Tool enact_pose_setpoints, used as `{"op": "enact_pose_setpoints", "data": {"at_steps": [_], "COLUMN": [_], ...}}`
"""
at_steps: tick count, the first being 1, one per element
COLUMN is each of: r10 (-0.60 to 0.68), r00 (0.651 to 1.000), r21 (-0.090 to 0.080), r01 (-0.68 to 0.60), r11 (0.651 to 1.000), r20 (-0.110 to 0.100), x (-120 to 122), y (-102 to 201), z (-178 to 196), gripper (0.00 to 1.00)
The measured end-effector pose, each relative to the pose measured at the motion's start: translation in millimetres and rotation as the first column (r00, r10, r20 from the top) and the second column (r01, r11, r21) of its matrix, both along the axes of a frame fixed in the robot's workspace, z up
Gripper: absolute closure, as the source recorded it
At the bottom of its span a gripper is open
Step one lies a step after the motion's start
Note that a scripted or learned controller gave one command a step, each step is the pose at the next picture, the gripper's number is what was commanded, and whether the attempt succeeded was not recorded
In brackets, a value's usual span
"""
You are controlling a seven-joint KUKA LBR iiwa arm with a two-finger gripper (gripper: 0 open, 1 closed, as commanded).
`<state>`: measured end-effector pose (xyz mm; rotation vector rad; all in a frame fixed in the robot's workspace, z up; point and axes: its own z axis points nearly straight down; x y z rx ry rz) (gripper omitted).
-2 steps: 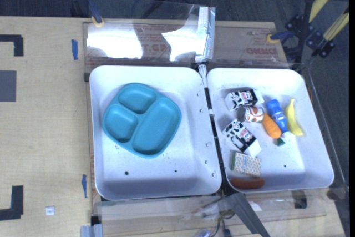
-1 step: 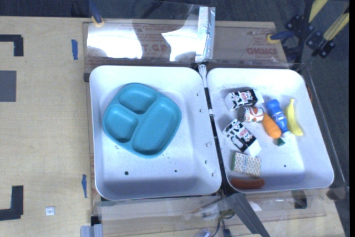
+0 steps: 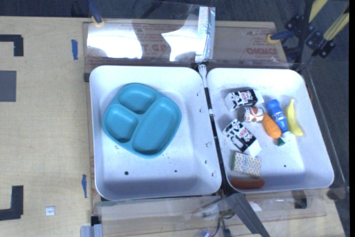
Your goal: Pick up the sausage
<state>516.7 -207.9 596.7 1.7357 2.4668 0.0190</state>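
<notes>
The sausage [image 3: 248,183] is a short reddish-brown link. It lies on its side against the near wall of the right bin [image 3: 316,172], close to that bin's near-left corner. Just above it rests a small pale patterned packet [image 3: 247,164], almost touching it.
The right bin also holds two black-and-white cartons [image 3: 242,98] [image 3: 240,135], a small can [image 3: 252,114], an orange carrot [image 3: 271,126], a blue bottle [image 3: 275,112] and a yellow banana [image 3: 293,118]. A blue divided plate [image 3: 143,118] sits in the left bin [image 3: 111,175]. A clear panel [image 3: 150,36] stands behind the bins.
</notes>
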Motion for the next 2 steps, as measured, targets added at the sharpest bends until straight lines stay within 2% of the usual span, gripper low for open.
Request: {"op": "enact_pose_setpoints", "data": {"at_steps": [1,2], "r10": [-0.185,-0.184], "r00": [0.977,0.978], "r21": [0.061,0.059], "r01": [0.192,0.19], "r11": [0.979,0.98], "r20": [-0.108,-0.102], "x": [14,16], "y": [-15,-15], "z": [-161,-150], "gripper": [1.0,1.0]}}
